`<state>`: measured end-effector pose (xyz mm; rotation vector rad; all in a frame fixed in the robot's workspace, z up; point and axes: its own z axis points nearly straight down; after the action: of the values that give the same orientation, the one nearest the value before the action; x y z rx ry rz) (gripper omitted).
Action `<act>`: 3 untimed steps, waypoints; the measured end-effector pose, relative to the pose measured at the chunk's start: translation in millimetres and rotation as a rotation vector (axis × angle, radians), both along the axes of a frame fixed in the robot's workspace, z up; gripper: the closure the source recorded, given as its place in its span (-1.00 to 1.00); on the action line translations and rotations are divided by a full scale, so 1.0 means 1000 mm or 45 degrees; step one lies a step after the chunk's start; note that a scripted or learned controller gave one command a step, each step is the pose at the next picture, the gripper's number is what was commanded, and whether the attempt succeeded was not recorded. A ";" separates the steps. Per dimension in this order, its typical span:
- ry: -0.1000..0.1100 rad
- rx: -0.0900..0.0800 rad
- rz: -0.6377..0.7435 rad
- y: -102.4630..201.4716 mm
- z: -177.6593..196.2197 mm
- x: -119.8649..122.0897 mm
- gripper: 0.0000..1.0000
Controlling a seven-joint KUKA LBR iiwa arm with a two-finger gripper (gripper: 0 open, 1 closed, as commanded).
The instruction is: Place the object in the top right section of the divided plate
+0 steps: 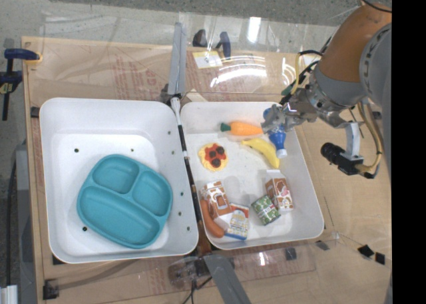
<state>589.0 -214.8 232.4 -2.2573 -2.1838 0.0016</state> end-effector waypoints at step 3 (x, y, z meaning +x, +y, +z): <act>0.002 0.001 0.180 0.188 -0.046 -0.094 1.00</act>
<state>494.8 -26.5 186.9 -2.0963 -2.3363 0.0025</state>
